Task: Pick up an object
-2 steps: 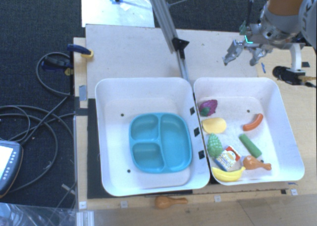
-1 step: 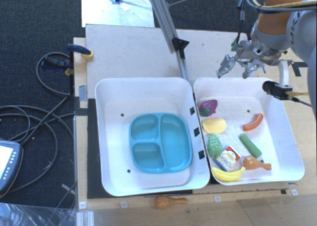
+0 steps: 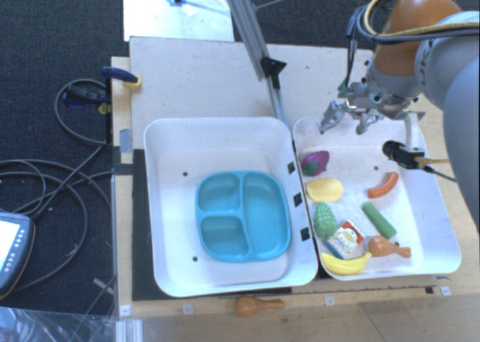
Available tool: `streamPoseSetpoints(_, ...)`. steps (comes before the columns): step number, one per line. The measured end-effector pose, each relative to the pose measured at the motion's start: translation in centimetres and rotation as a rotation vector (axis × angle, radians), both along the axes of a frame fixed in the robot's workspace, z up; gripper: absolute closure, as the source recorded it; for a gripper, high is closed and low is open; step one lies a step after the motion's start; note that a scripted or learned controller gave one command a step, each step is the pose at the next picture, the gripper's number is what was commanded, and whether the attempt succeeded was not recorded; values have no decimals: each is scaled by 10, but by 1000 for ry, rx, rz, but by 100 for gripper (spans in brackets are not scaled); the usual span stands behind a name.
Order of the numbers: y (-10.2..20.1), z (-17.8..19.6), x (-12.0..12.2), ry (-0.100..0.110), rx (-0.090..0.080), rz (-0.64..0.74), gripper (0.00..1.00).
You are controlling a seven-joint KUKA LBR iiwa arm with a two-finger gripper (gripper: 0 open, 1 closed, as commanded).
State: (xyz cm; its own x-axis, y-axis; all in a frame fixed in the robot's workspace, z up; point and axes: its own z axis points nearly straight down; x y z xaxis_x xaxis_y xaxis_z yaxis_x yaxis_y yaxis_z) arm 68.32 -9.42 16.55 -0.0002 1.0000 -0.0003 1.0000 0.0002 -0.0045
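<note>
Now the grey two-finger gripper (image 3: 346, 117), spread wide and holding nothing at the upper right, should drop straight down over the small purple toy fruit (image 3: 316, 160) just below, then squeeze gently.

Two bins sit side by side on a bench: the left bin (image 3: 161, 183) holds a divided tray (image 3: 242, 215), the right bin (image 3: 435, 235) a cluster of toy food (image 3: 346, 217), with the gripper (image 3: 346, 121) over its far edge; a clamp (image 3: 120, 76) lies behind the left bin
</note>
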Motion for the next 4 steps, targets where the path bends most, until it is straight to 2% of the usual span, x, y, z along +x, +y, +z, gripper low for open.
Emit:
streamPoseSetpoints(1,0,-43,6,-4,0,4,0)
streamPoseSetpoints(2,0,-29,8,-10,-1,5,100)
streamPoseSetpoints(3,2,18,4,-12,0,4,100)
streamPoseSetpoints(4,8,80,0,-14,0,6,100)
